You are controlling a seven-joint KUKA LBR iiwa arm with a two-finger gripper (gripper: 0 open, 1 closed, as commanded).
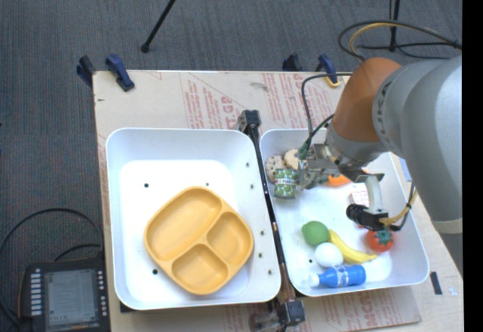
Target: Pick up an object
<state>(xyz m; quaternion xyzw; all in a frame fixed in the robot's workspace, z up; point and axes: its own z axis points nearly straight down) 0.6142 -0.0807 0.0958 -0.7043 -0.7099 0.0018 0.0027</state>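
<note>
**Settle the grasp on one item before lifting**

The gripper [308, 172] sits low at the far left corner of the right bin [411, 266], just beside a small green-banded can [284, 185] and a pale crumbly item [283, 163]. Whether its pincer is apart or together I cannot tell; the wrist hides it.

Judged from this, the can is the likely target. Centre over it alone, clear of the bin wall, and close fully before rising.

Nearer lie a lime [315, 232], white egg [327, 254], banana [349, 249], blue bottle [338, 276] and tomato [380, 240]. The left bin [124, 149] holds a yellow divided plate [198, 240].
</note>
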